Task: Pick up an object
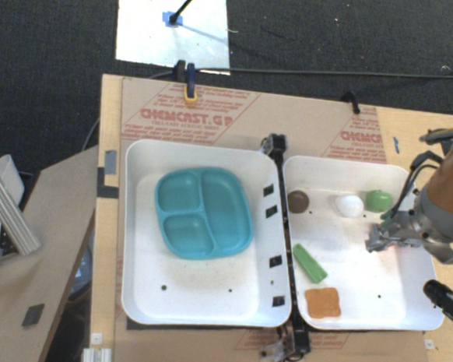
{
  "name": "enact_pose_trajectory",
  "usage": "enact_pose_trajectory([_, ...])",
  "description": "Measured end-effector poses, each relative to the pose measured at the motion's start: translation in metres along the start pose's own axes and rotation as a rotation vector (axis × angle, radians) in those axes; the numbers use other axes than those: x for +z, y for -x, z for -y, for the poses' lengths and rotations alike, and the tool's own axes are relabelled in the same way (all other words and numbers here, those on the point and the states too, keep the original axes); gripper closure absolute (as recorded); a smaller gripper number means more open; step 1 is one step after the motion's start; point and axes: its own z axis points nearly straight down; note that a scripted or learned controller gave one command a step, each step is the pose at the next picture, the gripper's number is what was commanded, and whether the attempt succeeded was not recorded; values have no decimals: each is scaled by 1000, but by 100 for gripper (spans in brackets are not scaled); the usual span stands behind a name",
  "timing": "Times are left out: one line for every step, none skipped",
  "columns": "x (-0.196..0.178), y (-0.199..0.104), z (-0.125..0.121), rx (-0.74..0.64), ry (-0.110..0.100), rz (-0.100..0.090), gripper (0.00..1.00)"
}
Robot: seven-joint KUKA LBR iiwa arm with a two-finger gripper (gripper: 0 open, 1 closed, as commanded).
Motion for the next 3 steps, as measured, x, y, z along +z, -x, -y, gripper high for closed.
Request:
enact_pose_trajectory([-44,0,2,0,0,0,100])
enact_pose_trajectory([-86,0,1,0,-1,0,100])
enact_pose_trajectory([-78,-55,-21,-3,-2,-1,100])
